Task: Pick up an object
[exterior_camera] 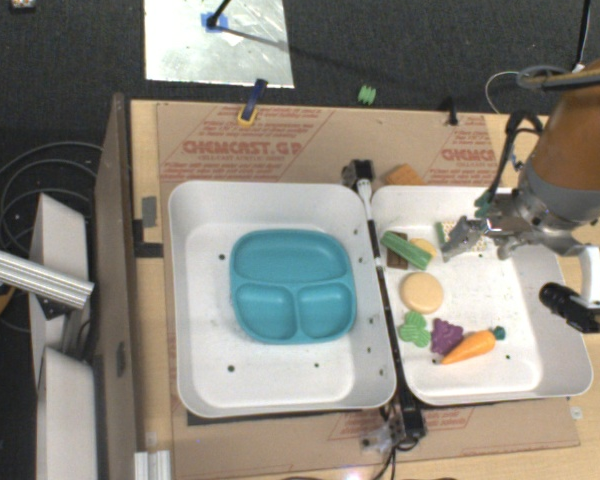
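1. The grey two-finger gripper (460, 236) hangs over the far part of the right-hand shallow white bin (560, 368), above bare floor; I cannot tell what state it is in, and nothing is visibly held.
2. The candidates for picking all lie in that bin, left and near of the tool: a green block-shaped toy (407, 249) by the dividing wall, a pale round biscuit-like disc (421, 292) nearer, then a small green leafy piece (413, 329), a purple bunch of toy grapes (444, 335) and an orange toy carrot (471, 346) clustered together.
3. To do the step well, I would choose the disc or the green block, since each has some bare floor around it; the grapes and carrot touch, so a descent there risks nudging both.
4. Centre over the chosen item before lowering, and keep off the bin wall.
5. The left-hand white bin (195, 298) holds a turquoise three-compartment plastic plate (292, 283).
6. Both bins rest on a brown cardboard sheet (240, 143) on the bench; dark carpet, cables and a shiny foil square (218, 28) lie beyond.
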Robot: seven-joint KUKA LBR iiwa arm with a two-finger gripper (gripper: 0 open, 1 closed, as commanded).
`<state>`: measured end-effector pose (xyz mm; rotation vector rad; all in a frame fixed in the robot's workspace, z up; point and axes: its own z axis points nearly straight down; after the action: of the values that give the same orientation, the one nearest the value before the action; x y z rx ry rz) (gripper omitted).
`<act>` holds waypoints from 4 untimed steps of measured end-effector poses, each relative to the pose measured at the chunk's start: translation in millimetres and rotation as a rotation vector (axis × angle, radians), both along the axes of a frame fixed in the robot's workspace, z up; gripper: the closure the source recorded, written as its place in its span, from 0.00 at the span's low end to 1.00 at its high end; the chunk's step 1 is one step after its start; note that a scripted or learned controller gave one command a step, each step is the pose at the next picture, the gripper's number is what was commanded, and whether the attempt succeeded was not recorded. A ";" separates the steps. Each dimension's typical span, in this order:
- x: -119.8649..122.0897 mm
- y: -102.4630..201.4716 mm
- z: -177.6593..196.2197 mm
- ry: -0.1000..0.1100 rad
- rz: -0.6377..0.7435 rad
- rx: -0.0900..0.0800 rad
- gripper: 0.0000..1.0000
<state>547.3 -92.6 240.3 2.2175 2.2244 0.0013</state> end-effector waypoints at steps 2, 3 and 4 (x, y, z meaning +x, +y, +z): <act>2.8 6.5 -151.6 0.008 -0.003 0.001 0.00; -31.8 8.1 -156.7 0.004 -0.004 0.001 0.00; -15.1 1.8 -155.7 -0.002 -0.002 0.000 0.00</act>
<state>532.3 -90.8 84.6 2.2183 2.2211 0.0030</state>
